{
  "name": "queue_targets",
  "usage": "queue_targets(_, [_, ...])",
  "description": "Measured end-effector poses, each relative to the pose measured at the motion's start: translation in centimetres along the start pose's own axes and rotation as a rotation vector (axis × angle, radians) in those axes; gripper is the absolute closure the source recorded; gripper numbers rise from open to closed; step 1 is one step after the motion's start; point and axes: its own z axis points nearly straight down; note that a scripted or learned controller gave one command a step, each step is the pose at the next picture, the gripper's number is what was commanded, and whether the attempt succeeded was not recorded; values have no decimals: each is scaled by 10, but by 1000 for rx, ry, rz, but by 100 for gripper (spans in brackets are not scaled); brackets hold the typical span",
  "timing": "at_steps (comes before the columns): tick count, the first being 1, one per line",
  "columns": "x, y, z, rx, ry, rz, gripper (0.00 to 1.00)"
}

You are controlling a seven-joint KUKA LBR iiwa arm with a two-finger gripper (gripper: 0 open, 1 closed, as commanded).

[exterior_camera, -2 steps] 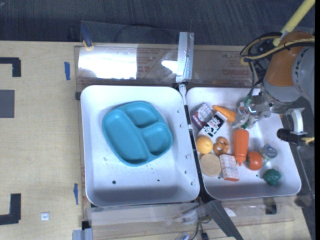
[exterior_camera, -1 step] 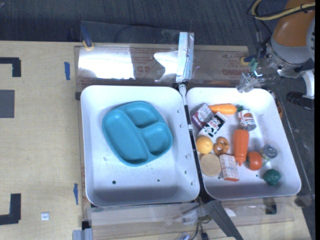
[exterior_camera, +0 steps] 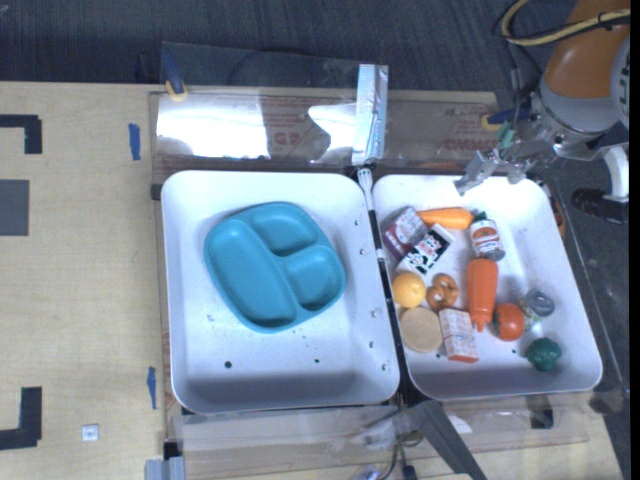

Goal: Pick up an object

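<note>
On the tabletop (exterior_camera: 80, 268), two white bins are seen side by side. In the left bin (exterior_camera: 200, 368) a blue divided plate (exterior_camera: 275, 265) is laid. The right bin (exterior_camera: 575, 358) is crowded with small objects: a yellow lemon (exterior_camera: 408, 290), a pretzel (exterior_camera: 442, 290), a tan round disc (exterior_camera: 421, 330), a small carton (exterior_camera: 459, 334), a long carrot (exterior_camera: 481, 288), a small jar (exterior_camera: 486, 238), a red tomato (exterior_camera: 509, 321) and a dark green piece (exterior_camera: 545, 353). The claw (exterior_camera: 490, 168) is seen above that bin's far rim, at the upper right; nothing is pinched, and whether it is spread cannot be told.
</note>
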Motion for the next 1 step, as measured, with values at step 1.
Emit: queue_targets(1, [21,-1,108,-7,-2,-146,0])
